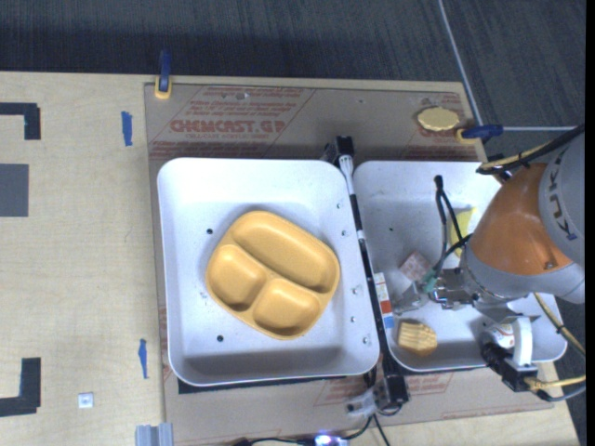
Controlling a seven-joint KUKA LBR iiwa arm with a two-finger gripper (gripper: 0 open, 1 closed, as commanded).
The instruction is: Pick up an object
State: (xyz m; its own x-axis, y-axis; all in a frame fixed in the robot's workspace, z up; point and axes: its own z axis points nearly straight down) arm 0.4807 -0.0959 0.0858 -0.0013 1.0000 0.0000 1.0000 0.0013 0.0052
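1. End effector [429,291]: low inside the right bin [390,189], at the end of the grey arm with its orange band [521,230]. Whether it is spread or closed I cannot tell; metal parts and clutter overlap at the tip. Nothing is visibly held.
2. Desk [74,249]: light wood, carries both bins side by side on a cardboard sheet [232,119].
3. Left bin [177,249]: just left of the right bin, walls touching. Holds one large yellow three-compartment tray [271,272], lying flat, untouched.
4. Right bin contents, candidates for the pick:
   - small pale wrapped item [415,268], just left of the end effector, apparently touching or nearly so;
   - tan waffle-like piece [416,338], near the bin's front wall, below the end effector and apart from it;
   - yellow object [459,226], partly hidden behind the arm.
5. Step in hand, as judged: descent and approach onto the pale item; grasp not confirmed.
6. Next move calls for: closing on the item, then a straight lift to check that it comes up clear of the bin wall.
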